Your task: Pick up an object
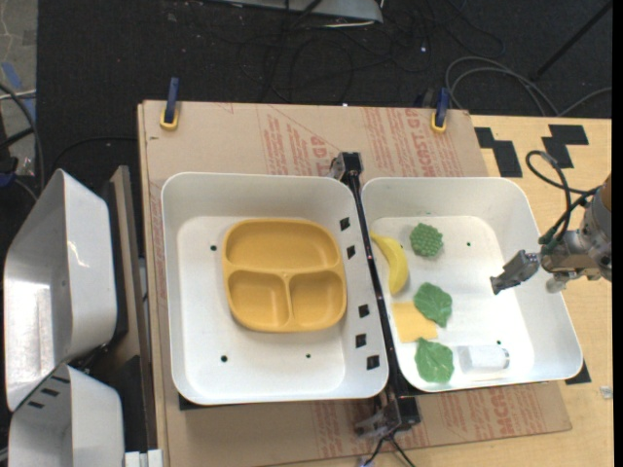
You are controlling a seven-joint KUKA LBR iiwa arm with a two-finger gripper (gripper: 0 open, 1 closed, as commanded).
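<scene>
The right bin (506, 197) holds several objects. A yellow banana (392, 261) lies by its left wall. A green leafy piece (425, 239) sits near the back, a second one (433, 304) in the middle and a third (434, 361) at the front. A yellow slice (412, 322) lies between the last two. A pale clear object (484, 358) rests at the front right. My gripper (535, 278) hangs over the bin's right side, open, with nothing between its fingers. It is well to the right of the green pieces.
The left bin (195, 261) holds a yellow divided plate (285, 272). A black divider (368, 280) runs between the bins. The arm (589, 241) comes in over the right bin's right rim. Grey boxes (54, 270) stand left of the bench.
</scene>
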